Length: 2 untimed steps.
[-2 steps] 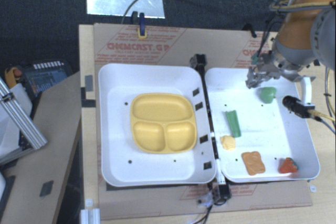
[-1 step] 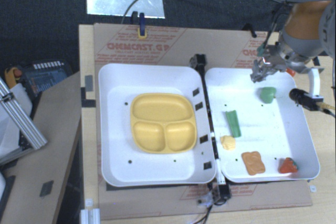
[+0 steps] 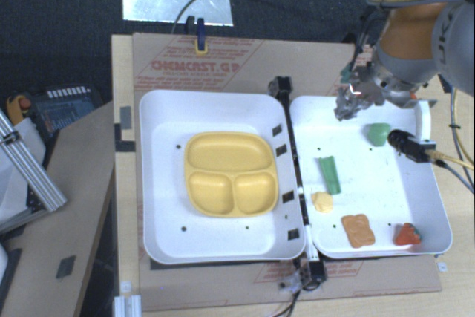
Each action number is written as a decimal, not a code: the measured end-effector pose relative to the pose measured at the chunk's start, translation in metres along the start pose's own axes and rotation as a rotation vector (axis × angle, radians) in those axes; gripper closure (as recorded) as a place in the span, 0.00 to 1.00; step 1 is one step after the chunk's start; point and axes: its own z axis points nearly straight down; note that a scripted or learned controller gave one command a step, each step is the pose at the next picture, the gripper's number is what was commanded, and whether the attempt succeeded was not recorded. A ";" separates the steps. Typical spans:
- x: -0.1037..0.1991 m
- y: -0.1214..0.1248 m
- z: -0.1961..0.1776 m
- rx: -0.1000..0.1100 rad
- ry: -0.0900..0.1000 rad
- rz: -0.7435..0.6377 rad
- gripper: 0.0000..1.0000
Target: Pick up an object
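My gripper point(image 3: 346, 109) hangs over the far left part of the right bin point(image 3: 438, 215), with nothing seen between its fingers. In that bin lie a round green piece point(image 3: 378, 134) near the far side, a long green stick point(image 3: 329, 174) in the middle, a small yellow piece point(image 3: 322, 201) below it, an orange toast-like slab point(image 3: 359, 230) near the front, and a red strawberry-like piece point(image 3: 407, 234) at the front right. The gripper is up and left of the round green piece, apart from it.
The left bin point(image 3: 159, 159) holds a yellow divided tray point(image 3: 230, 173). A black divider point(image 3: 291, 159) with clips runs between the bins. The arm comes in from the upper right over the right bin's far edge.
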 end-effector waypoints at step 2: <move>0.109 -0.024 -0.006 0.001 0.001 -0.002 1.00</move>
